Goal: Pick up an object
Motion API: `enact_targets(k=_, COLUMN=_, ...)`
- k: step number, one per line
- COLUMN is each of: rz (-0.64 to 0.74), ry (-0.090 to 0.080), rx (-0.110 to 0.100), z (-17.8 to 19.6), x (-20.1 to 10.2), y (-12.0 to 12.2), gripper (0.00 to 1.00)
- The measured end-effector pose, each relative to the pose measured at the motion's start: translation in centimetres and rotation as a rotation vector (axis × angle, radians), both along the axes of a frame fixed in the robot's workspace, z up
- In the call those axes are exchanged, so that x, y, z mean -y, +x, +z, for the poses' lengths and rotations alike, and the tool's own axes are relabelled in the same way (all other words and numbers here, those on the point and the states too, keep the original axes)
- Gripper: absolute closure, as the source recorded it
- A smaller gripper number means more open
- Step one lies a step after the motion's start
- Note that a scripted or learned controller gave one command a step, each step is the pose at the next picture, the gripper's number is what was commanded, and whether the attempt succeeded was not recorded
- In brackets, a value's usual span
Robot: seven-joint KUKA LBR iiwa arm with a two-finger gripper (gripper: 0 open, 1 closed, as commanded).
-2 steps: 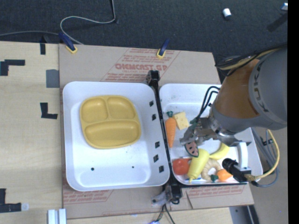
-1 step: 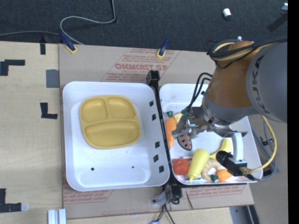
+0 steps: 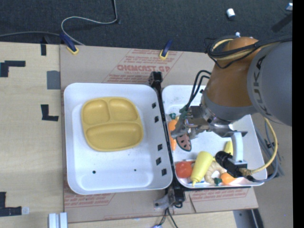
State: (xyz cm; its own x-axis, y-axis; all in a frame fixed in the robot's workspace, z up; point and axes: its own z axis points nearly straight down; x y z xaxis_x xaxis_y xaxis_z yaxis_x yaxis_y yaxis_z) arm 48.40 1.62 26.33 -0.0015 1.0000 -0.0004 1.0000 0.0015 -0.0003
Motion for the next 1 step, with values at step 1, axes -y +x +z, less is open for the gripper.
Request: enact_targets(k=1, rz=0.002, ry=0.0, rx=-0.003, z=-1.35, x=-6.41, y=-0.08, gripper=1.0)
